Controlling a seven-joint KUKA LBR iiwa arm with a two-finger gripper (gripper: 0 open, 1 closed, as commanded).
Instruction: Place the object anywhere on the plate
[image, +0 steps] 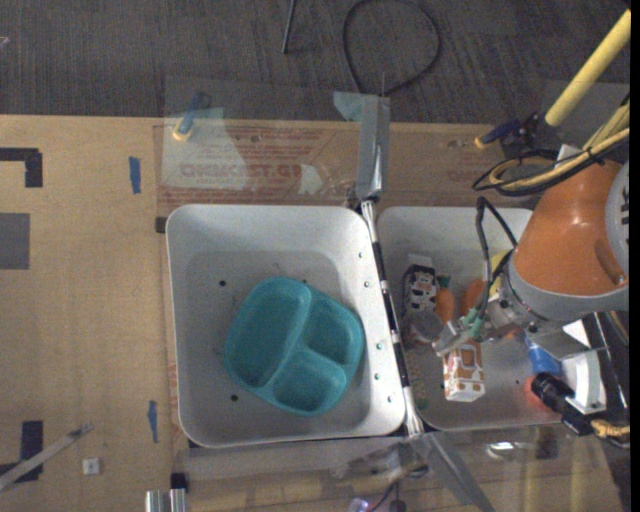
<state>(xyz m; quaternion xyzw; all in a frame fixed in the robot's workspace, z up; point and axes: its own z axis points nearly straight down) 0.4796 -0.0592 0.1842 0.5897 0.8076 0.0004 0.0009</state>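
Observation:
A teal plate (292, 344) with three compartments lies tilted in the left bin (200, 260), nothing on it. My gripper (458, 336) hangs low over the right bin (400, 232), at its left-centre. Directly under and in front of the gripper lies a small white and orange carton (464, 376); its top end meets the gripper tip, and I cannot tell whether it is gripped. The wrist and orange band cover the right part of that bin.
In the right bin, a black-and-white carton (420, 286) and an orange carrot-like piece (446, 299) lie behind the gripper, with a grey round item (424, 327) to its left. A blue item (541, 357) lies under the arm. A metal divider (385, 300) separates the bins.

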